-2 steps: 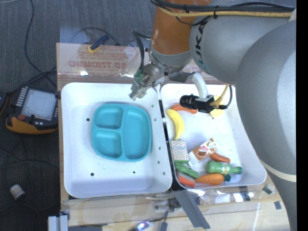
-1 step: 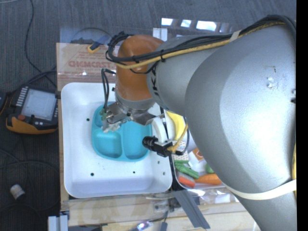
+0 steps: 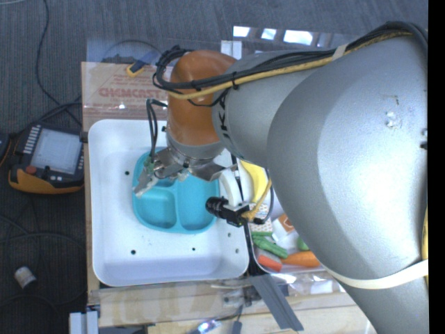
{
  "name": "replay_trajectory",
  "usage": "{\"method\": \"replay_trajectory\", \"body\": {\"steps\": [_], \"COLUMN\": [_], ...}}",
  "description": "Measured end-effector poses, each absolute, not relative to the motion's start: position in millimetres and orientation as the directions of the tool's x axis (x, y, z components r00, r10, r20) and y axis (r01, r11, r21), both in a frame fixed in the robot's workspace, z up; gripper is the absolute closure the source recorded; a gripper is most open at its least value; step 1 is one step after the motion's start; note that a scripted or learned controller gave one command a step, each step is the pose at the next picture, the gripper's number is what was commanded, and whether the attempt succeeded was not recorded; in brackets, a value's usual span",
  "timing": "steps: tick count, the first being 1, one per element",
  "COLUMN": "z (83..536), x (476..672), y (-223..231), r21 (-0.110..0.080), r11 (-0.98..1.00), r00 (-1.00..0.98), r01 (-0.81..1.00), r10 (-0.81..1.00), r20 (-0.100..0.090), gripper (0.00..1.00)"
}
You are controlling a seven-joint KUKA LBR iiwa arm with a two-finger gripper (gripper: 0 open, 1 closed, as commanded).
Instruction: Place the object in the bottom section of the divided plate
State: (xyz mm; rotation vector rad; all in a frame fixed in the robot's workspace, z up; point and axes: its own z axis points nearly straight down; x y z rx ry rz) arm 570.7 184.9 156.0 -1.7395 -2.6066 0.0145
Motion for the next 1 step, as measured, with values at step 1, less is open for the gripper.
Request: {"method": "replay_trajectory", "body": {"steps": [1], "z": [123.7], "x": [508.2], "y": [156.6], "r21": [-0.011], "r11": [0.19], "r00": [-0.19], "r01": [0.982], "r10": [0.982], "r20": [-0.001], "gripper": [0.0]}}
